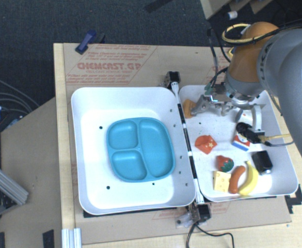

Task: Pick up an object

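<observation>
Nearest me, along the near rim of the right-hand shallow white bin, a curved yellow banana lies with its long axis running from the near rim toward the far end, bowed out to the right. A reddish-brown sausage lies touching its left side, on nearly the same axis but tilted a little to the right at the far end. Just left of that sits a pale yellow cheese block, roughly square. Beyond them is a small red and green rounded piece, too small for me to name, and to its right a black rectangular block lying at a slant. Further in, a red blocky piece sits apart near the bin's left wall, and a small red, white and blue item lies to its right, its shape unclear. At the far left corner an orange-brown piece is partly hidden by the rim and by the tool, which hangs just beside it; I cannot tell how far the tool is open or whether it has hold of anything. The grey and orange arm covers the bin's far right corner. The left-hand white bin holds a blue divided plastic plate, both on the brown board worktop.
</observation>
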